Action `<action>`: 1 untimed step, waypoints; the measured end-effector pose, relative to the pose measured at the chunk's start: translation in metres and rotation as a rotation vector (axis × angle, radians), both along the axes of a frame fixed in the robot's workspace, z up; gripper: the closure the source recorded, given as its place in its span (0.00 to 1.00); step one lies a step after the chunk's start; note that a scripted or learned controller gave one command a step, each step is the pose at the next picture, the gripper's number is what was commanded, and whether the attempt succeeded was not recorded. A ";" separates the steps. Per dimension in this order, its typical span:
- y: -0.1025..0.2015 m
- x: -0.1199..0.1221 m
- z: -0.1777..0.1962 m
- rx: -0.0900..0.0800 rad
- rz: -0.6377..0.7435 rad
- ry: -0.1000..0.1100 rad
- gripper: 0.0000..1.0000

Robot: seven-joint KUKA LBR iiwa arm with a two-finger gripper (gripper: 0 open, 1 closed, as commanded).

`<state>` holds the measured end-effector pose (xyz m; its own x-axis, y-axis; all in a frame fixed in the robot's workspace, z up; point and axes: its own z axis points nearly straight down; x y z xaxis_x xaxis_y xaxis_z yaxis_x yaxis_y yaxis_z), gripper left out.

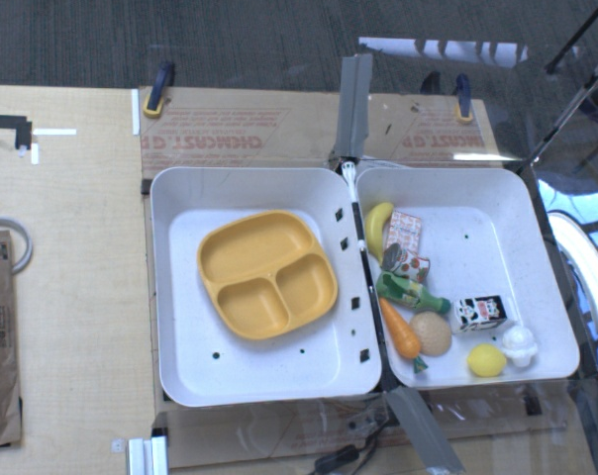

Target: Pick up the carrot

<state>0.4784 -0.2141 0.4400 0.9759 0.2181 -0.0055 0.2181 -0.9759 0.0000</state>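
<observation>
carrot (400, 332) lying in right bin (537, 265), hugging its left wall, touching tan ball (433, 333) | looking light, stiff, smooth toy plastic, likely slipping | favouring mid-body grasp across narrow width, clearing wall | pincer state: cannot tell

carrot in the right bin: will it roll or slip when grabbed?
The carrot looks like smooth, rigid toy plastic, so probably slippery. Its tapered, round shape may let it roll or squirt sideways. It lies against the bin's left wall and a tan ball, limiting room.
</observation>
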 end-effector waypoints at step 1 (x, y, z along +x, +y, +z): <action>-0.008 0.000 0.000 0.000 -0.016 0.001 0.00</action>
<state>0.4784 -0.2218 0.4400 0.9793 0.2024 -0.0059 0.2024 -0.9793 -0.0004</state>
